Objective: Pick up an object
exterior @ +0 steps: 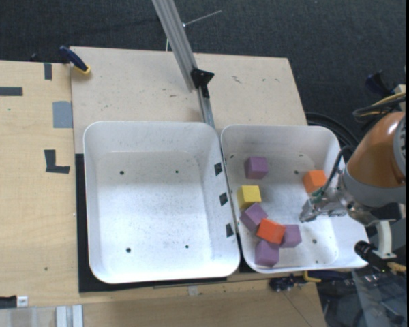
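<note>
The right bin [279,136] holds several small blocks. A purple block [257,167] lies toward the back, with a yellow block [250,195] in front of it. Near the front a cluster gathers: a purple block [253,216], an orange-red block [270,232] partly on top, a purple block [291,236] and another purple block [266,253]. An orange block [314,180] sits near the right wall. My gripper [311,211] hangs low over the bin's right side, just in front of the orange block and right of the cluster. Nothing shows between its tips.
The left bin [95,182] sits beside the right one, sharing a dividing wall. A metal pole [174,29] slants from the top to the bins' junction. A blue and yellow clamp [75,60] lies on the bench at the far left.
</note>
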You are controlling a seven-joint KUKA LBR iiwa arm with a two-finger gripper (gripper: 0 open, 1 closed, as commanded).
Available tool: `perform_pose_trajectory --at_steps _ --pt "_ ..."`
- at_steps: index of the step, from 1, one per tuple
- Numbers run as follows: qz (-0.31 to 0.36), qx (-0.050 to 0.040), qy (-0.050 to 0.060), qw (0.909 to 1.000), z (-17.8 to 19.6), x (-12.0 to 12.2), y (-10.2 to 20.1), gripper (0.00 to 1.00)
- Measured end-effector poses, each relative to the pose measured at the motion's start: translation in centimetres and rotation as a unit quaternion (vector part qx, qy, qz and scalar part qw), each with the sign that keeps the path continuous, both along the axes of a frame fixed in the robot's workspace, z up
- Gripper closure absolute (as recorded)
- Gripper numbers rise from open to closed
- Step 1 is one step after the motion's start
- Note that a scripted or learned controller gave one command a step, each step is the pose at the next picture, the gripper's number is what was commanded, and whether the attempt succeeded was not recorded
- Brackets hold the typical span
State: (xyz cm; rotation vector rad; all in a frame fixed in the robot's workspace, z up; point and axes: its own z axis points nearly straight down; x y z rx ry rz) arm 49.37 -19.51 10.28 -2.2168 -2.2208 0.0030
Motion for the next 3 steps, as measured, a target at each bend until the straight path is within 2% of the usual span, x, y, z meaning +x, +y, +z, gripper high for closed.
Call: perform_pose_trajectory --at_steps 2,3 --pt "0.000 -0.0014 -0.004 1.0000 10.2 0.1 1.7 1.00" --pt "-0.001 -0.0011 -0.001 1.0000 9.7 0.1 1.7 1.00"
